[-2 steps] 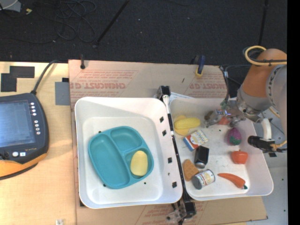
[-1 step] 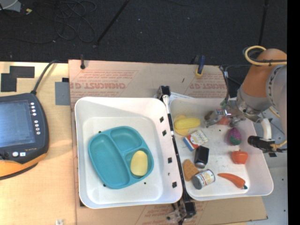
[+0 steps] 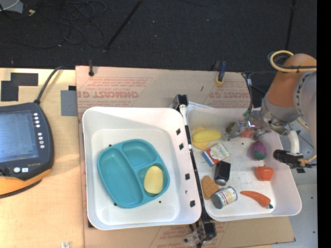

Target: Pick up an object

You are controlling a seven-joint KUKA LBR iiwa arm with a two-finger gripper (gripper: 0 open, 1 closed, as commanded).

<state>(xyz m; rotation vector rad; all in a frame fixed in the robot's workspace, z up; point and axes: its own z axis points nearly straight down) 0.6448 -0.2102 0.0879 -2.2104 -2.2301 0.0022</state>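
Right bin [image 3: 295, 203] holds the clutter. Arm enters from the right; hand [image 3: 247, 130] is low over the bin's far end, just left of the wrist. It is small and blurred here: cannot tell how it is set, and nothing is plainly caught in it.

Items in right bin:
- yellow piece [image 3: 206, 136], far left, near the divider
- small carton [image 3: 217, 153], lying flat just below it
- black can [image 3: 222, 172], tipped over
- tin [image 3: 224, 197], on its side near the front wall
- biscuit [image 3: 209, 187], beside the tin
- purple fruit [image 3: 258, 149], nearest the hand
- red tomato [image 3: 264, 173]
- chilli [image 3: 256, 197], near the front edge

Left bin [image 3: 98, 200]: teal tray [image 3: 121, 172] with a yellow lump [image 3: 153, 180] in one compartment.

Likely pick: purple fruit. Looks like toy plastic, so probably light, stiff, smooth, apt to roll or squirt out. Best taken across its narrow middle, from straight above. It stands apart from its neighbours, so there is room on both sides.
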